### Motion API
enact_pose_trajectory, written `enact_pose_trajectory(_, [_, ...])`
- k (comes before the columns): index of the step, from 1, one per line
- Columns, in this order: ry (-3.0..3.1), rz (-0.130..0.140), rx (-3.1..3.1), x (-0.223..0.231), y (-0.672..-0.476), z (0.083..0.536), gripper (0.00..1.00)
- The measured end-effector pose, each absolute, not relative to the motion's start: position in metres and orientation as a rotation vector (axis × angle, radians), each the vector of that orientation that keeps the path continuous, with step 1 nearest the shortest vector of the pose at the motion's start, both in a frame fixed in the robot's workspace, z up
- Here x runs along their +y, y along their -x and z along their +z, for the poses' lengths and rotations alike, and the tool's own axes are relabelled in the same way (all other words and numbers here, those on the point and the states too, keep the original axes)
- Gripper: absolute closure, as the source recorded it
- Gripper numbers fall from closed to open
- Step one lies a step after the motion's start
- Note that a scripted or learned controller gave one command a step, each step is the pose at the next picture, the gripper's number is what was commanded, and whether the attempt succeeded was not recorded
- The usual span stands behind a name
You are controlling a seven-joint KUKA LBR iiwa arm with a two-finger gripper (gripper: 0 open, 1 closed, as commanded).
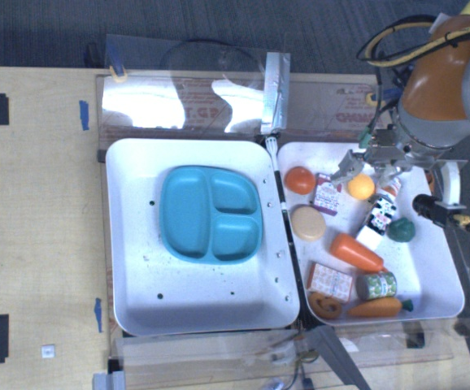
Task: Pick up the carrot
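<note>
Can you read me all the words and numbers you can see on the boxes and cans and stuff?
Nothing here can be read for sure.
Cardboard panel behind the bins: red printing, too blurred to read.
Small pink-and-white packet: print too small.
Flat red-patterned box: too small.
Green can: label blurred.
Black-and-white bottle: only a pattern shows, no letters readable.

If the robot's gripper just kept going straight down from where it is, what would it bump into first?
Probably the little yellow ball. The gripper hangs above the top of the right bin, and the ball lies almost right under it. Height is hard to judge here, so it might brush the milk bottle instead. The carrot sits lower in the bin.
</note>
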State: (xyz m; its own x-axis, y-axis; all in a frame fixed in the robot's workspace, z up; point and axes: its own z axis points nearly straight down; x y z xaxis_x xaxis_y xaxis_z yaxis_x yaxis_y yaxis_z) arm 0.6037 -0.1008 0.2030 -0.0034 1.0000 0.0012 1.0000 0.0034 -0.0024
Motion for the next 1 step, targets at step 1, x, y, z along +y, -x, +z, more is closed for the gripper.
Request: enact_pose_trajectory(1, [1.973, -0.002, -2.451, -0.1369, -0.6255, 0.1911, 0.00])
